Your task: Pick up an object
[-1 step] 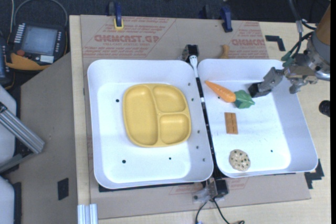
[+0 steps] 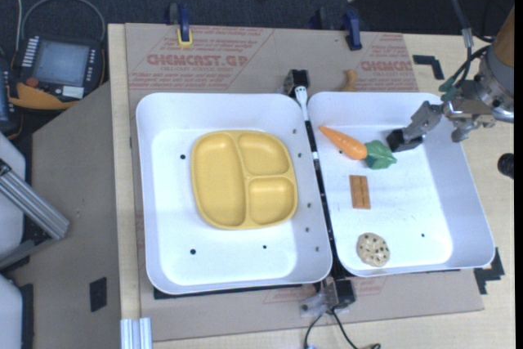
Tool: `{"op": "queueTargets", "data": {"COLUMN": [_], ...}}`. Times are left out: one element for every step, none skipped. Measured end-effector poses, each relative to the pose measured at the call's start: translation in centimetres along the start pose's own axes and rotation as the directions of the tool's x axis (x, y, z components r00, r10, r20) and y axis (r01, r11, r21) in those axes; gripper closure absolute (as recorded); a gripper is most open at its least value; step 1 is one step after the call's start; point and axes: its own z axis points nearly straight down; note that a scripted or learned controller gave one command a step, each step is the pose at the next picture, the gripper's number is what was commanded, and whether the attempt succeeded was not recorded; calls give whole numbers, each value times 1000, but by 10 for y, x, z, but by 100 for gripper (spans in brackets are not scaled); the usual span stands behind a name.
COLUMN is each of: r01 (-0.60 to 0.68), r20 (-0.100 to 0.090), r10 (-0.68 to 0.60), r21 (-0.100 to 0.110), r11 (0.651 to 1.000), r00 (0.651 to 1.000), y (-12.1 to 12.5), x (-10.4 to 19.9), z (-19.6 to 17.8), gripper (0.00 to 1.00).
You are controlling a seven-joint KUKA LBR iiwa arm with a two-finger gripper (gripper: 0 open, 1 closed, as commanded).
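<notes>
- Centrally, two shallow white bins sit side by side on a cardboard-covered bench (image 2: 245, 53): the left bin (image 2: 163, 257) and the right bin (image 2: 458, 217), their inner rims touching along the middle.
- Yellow divided plate (image 2: 243, 177): lies flat in the middle of the left bin, with one long compartment on its left side and two smaller ones on its right.
- Toy carrot (image 2: 344, 142): orange, lying at a slant near the far edge of the right bin, its green leafy top (image 2: 380, 154) pointing toward the bin's right side.
- Brown wafer bar (image 2: 359, 192): a small rectangle near the middle of the right bin, apart from the carrot.
- Cookie (image 2: 373, 248): round and speckled, near the right bin's near edge, well apart from the wafer bar.
- Gripper (image 2: 406, 136): reaches in over the far right corner of the right bin, its dark tip just beside the carrot's green top; whether it touches the top cannot be told, nor whether it is spread or closed, and nothing is seen held in it.
- Blue clamps (image 2: 184, 22): grip the far edge of the bench.
- Black control pendant (image 2: 55, 65): rests off the bench's left side.
</notes>
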Motion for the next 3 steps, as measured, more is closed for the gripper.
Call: {"op": "queueTargets", "data": {"r01": [-1,0,-1], "r20": [-2,-2,-2], "r10": [1,0,1], "r21": [8,6,6], "r11": [1000,1000,1000], "r00": [1000,1000,1000], "y": [-1,-1,-5], "x": [0,3,1], "z": [64,107,170], "gripper": [0,0,0]}}
